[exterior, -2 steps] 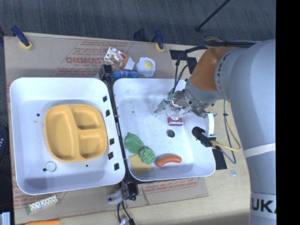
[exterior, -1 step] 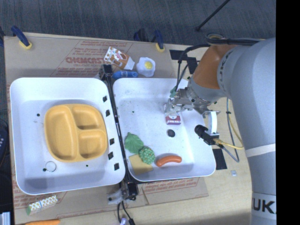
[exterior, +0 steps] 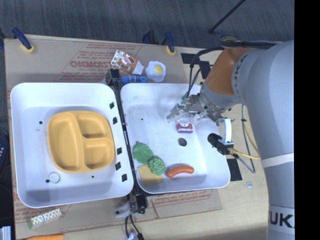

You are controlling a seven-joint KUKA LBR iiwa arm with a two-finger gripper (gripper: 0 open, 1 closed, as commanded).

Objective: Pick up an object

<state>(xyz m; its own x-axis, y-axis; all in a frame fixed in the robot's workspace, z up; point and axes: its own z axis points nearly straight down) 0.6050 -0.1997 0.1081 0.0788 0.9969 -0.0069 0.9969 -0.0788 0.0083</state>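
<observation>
Reaching in from the right, the grey arm [exterior: 260, 99] hangs over the right bin [exterior: 150, 99], and we judge the pick to be at the descent stage. The gripper [exterior: 186, 115] hovers just above a small red-and-white object [exterior: 184, 127] near the bin's middle; we cannot tell how far it is parted, nor see anything held. Next comes a straight drop and a firm close. Near the front wall lie an orange sausage [exterior: 179, 171] and green toy food [exterior: 156, 165].

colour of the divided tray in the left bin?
Mustard yellow: the three-compartment plastic tray, clearest in the camera view.
</observation>
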